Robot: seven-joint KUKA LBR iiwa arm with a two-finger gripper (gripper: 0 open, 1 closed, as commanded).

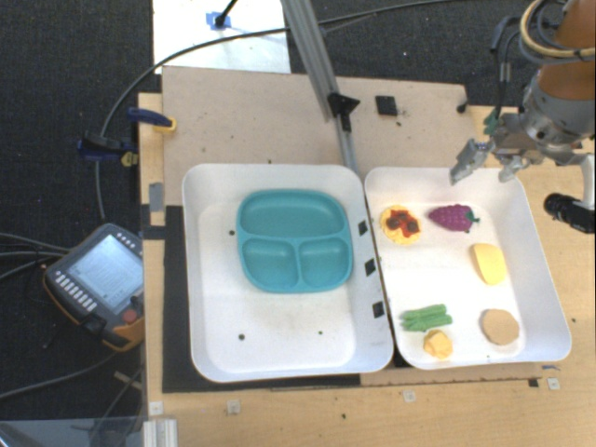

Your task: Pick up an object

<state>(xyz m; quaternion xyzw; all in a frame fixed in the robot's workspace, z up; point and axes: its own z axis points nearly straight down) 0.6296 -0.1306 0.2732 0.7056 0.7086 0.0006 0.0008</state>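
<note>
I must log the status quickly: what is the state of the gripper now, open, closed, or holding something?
Gripper: jaws open, holding nothing, above the far edge of the right bin.

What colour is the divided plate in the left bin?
Teal, a plain blue-green; the divided plate shows clearly in the camera view.

Arm (559, 54) cut off at right edge — small yellow item (438, 344) unidentifiable.
</note>
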